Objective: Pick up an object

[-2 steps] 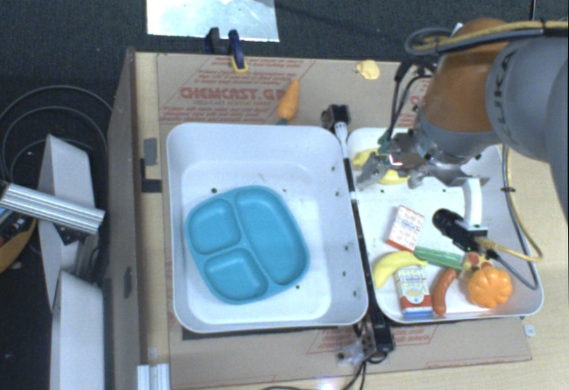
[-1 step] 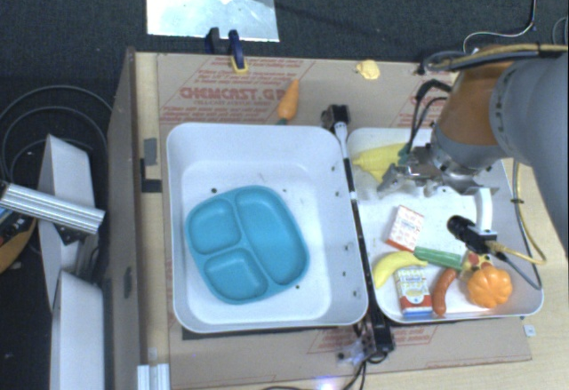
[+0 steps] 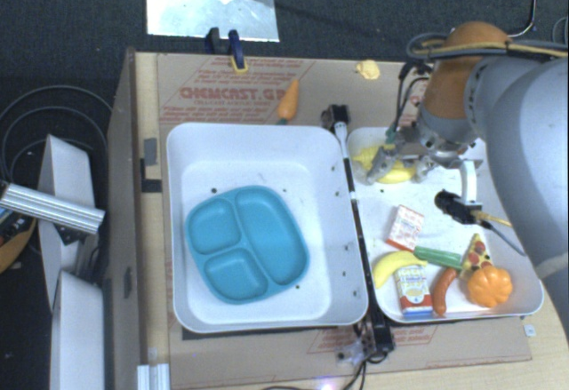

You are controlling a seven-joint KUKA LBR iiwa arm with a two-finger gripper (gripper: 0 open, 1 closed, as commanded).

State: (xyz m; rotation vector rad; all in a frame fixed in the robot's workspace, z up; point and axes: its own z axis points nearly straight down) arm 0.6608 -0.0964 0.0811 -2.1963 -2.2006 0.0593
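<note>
My gripper (image 3: 402, 163) is low over the far left corner of the right bin (image 3: 533, 295). It is right above a yellow object (image 3: 392, 174) lying there, and partly hides it. I cannot see anything between its fingers. Nearer the front of this bin lie a red and white box (image 3: 406, 226), a banana (image 3: 388, 266), a green piece (image 3: 437, 256), a sausage (image 3: 442, 290), a small carton (image 3: 412, 288), a pizza slice (image 3: 477, 249) and an orange pumpkin (image 3: 490, 285).
The left bin (image 3: 191, 148) holds a blue divided plate (image 3: 246, 242). On the cardboard behind the bins lie a carrot (image 3: 288, 101) and a small yellow piece (image 3: 367, 69). The grey arm (image 3: 524, 131) covers the right bin's far right side.
</note>
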